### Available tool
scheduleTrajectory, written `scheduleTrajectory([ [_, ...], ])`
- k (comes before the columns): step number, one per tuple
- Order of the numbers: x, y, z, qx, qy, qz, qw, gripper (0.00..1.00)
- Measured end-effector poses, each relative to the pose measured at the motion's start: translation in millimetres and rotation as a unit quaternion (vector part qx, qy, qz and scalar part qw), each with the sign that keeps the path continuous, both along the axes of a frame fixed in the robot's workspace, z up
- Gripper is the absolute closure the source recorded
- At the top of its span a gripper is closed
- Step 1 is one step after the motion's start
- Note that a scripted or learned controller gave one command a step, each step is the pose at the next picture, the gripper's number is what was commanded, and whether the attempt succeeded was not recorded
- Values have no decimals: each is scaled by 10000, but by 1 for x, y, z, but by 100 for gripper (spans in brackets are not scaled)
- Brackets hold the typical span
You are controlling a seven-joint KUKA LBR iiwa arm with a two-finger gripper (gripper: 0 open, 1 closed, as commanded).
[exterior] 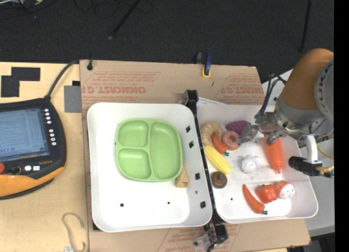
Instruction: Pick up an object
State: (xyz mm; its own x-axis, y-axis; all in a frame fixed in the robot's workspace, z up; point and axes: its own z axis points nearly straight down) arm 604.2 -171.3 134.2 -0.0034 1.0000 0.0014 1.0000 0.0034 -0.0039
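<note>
We see two white bins side by side on the desk. The left bin (103,202) holds a green plate (148,150) with three sections and a small tan cone (182,178) by its corner. The right bin (305,204) is full of toy food, and that is where our thing to pick up lies.

The arm (308,90) reaches in from the right. Its gripper (263,127) hangs low over the top of the right bin, near a purple piece (238,126) and a pink donut (230,139). We cannot tell if it is open or closed, and we see nothing held in it.

Just below the gripper lies an orange carrot (274,154), long and pointed at one end. It looks like smooth, hard plastic, so we think it is light and stiff but may slip. We would grab it across its thick middle.

The yellow corn (217,160) has bumpy rows, which may help a grip. The white ball (250,164) is round and may roll away. A red pepper (252,198) and a red tomato (267,192) sit close together near the front, touching a small white and red piece (286,191). A little brown round piece (218,179) sits by the bin wall.
</note>
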Motion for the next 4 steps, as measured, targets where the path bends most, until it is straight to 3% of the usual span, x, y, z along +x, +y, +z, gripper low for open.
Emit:
scheduleTrajectory([
  [1,4,5,-42,22,-35,-3,10000,0],
  [2,7,3,-26,16,-95,-8,10000,100],
  [4,4,-2,58,-5,-21,-26,10000,100],
])
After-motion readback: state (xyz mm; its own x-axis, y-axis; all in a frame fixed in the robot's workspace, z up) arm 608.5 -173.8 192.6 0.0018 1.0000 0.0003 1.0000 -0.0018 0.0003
